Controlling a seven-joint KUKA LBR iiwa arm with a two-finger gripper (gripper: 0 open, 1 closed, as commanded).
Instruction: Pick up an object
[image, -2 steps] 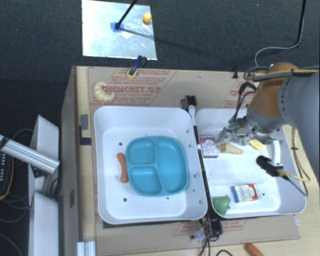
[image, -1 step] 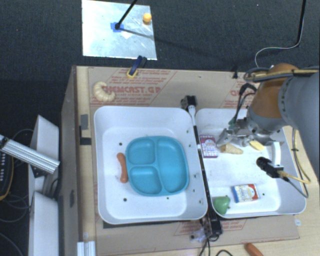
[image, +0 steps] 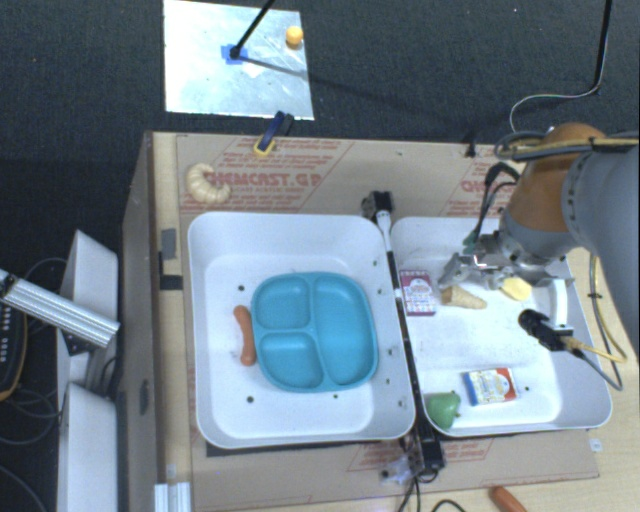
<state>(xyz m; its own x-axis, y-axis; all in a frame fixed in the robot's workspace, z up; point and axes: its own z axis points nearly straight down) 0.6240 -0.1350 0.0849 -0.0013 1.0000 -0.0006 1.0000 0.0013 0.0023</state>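
Gripper (image: 458, 272) low over the right bin's (image: 585, 400) back half, with the arm reaching in from the right and its wrist bent down and leftward. Open or closed: cannot tell; nothing seen in its grasp. Right bin count: one pale wedge (image: 463, 296) just below the gripper, one yellow piece (image: 517, 289), one red-and-white packet (image: 416, 292), one small carton (image: 489, 385), one green piece (image: 443, 406). Left bin (image: 215, 400): one blue divided plate (image: 313, 330), one orange sausage (image: 245, 335) beside it.
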